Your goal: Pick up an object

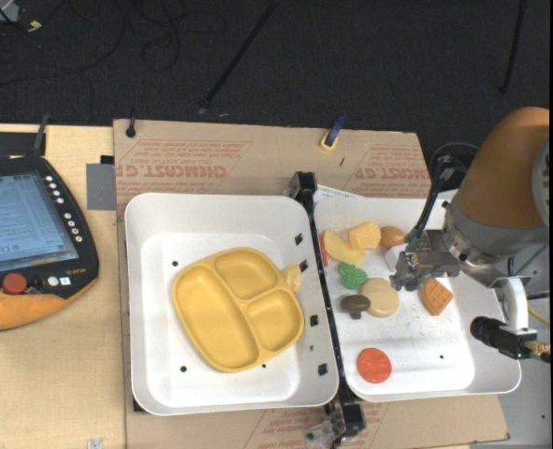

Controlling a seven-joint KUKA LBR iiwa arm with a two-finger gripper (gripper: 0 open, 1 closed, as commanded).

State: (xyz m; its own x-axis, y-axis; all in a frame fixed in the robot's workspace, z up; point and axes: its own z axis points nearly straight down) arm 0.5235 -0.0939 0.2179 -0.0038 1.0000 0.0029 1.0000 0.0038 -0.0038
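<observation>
The right bin [463, 368] holds several small toy foods: a yellow piece [356, 241], a green piece [353, 275], a cream round piece [382, 297] beside a brown mushroom-like piece [355, 303], an orange waffle-like piece [436, 296], a small brown piece [392, 237] and a red disc [374, 365]. My gripper [410, 271] hangs low over the bin's middle, between the cream piece and the orange piece. Nothing shows between its fingers.
The left bin [154, 241] holds a yellow divided plate [238, 307]. A black divider [318, 288] runs between the bins. A teach pendant [28, 237] lies on the bench at far left. The arm's grey and orange body [505, 181] looms over the right bin's far right side.
</observation>
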